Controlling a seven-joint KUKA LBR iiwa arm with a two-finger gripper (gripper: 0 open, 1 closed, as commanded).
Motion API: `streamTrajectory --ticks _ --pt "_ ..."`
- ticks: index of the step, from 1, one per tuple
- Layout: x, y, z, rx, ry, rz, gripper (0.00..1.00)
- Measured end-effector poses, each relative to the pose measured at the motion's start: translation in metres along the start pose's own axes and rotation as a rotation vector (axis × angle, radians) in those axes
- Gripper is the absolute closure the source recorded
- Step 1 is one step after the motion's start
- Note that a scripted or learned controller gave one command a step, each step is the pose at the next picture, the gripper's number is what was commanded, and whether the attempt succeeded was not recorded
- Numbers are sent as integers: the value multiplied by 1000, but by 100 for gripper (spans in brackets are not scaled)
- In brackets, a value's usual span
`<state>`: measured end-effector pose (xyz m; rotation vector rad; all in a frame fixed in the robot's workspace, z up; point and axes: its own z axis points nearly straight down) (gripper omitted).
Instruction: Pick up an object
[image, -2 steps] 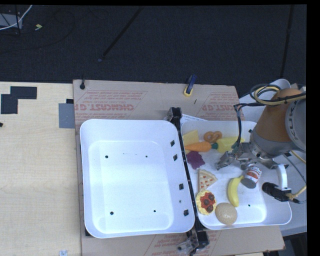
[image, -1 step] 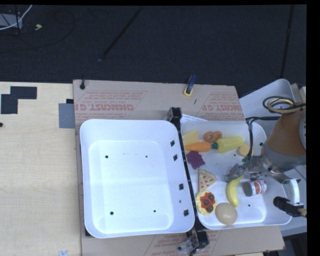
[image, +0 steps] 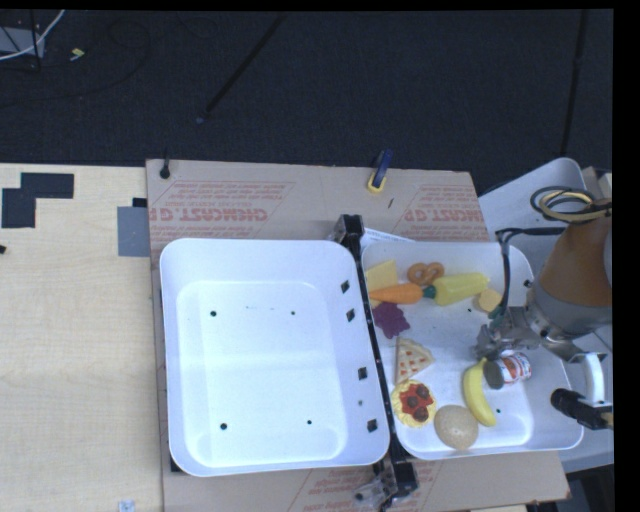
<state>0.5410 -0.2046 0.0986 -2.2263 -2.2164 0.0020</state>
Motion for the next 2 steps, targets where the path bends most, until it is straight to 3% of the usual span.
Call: streamTrajectory --ticks 1,2 --pt "60 34 -9 0 2 -7 100" --pt "0 57 11 -2 0 -5 100"
